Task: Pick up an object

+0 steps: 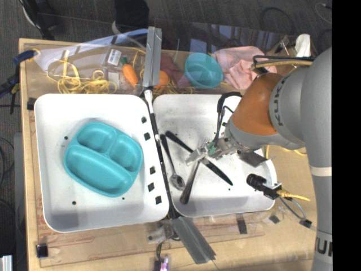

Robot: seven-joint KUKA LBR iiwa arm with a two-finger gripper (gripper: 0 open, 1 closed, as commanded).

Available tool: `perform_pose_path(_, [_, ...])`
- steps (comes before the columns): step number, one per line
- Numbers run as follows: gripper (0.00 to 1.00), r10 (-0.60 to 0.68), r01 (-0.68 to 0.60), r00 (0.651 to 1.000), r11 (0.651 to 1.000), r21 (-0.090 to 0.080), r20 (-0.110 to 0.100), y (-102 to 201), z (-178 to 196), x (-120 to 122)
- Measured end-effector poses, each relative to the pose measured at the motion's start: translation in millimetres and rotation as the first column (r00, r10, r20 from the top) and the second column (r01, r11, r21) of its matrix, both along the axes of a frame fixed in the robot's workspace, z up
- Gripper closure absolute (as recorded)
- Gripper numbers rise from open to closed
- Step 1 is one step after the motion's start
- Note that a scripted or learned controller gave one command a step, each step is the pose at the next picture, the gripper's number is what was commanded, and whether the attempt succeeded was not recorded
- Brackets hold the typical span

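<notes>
Hovered low over crossed black utensils [194, 160] in the right bin [186, 109]; hand [210, 149] state: cannot tell. Best centred on one handle before closing.

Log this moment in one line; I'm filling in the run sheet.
arm: over right bin | gripper: low above crossed black utensils | grasp: unconfirmed | left bin: teal divided tray
</notes>
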State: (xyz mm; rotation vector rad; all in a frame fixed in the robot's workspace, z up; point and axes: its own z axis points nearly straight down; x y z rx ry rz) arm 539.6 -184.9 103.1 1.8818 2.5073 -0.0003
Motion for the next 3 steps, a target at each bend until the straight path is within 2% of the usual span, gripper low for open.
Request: perform_pose_path(3, [0.0, 0.0, 0.0, 1.0, 1.0, 0.0, 0.0, 0.0, 0.0, 0.0])
